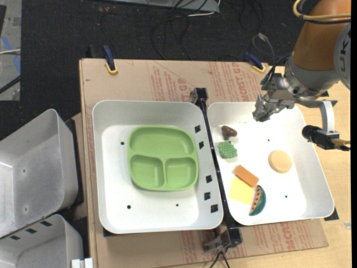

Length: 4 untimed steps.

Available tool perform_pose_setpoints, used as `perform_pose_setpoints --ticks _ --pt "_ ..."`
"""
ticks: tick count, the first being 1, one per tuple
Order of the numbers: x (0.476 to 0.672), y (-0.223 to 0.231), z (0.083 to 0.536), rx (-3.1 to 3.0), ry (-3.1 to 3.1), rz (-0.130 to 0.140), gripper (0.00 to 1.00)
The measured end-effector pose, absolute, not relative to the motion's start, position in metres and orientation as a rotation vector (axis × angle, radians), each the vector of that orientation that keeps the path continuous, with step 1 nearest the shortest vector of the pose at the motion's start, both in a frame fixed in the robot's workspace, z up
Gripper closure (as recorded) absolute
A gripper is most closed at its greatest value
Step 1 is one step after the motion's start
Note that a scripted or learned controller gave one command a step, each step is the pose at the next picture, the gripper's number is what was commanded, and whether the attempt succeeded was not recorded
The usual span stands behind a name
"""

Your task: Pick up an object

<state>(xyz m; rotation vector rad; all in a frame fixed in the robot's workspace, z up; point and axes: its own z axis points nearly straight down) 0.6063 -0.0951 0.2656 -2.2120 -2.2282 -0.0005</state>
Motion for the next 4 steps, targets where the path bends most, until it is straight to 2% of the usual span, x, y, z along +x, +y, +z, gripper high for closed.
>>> perform_pose_setpoints --ticks 3,4 --pt "0.532 0.055 0.231 -2.21 -2.227 0.003 1.0" --pt "0.501 0.094 0.223 -2.211 -2.226 0.004 1.0"
